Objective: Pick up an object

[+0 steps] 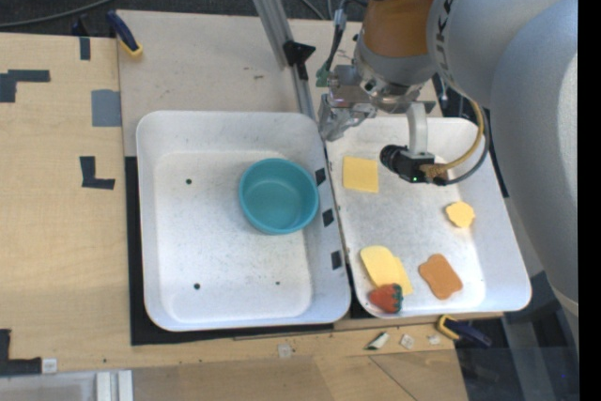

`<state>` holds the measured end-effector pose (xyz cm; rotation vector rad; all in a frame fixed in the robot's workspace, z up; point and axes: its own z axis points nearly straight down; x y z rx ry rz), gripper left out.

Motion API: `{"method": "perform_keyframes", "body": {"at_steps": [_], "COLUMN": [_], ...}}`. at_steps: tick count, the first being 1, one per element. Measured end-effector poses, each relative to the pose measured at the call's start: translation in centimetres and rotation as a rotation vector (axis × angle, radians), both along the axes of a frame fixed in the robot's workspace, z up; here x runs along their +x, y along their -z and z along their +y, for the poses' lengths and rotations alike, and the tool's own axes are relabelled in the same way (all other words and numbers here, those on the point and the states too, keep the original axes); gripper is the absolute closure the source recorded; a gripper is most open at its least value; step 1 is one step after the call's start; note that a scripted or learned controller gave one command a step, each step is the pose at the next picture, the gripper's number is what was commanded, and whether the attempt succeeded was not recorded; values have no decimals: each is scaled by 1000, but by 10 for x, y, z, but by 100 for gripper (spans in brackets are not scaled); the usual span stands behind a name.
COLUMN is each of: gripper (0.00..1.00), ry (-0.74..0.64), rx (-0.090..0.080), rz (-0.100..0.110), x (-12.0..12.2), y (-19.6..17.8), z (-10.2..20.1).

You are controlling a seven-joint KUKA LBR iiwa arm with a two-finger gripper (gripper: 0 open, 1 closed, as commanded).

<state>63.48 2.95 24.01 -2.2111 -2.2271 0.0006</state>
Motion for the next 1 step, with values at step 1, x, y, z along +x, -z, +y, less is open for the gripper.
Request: {"method": "perform_keyframes", "body": {"at_steps": [1], "gripper": [100], "ry": [1], "rx": [-1], "rz": [1], "x": [-13], "y": [1], "z": [43]}}
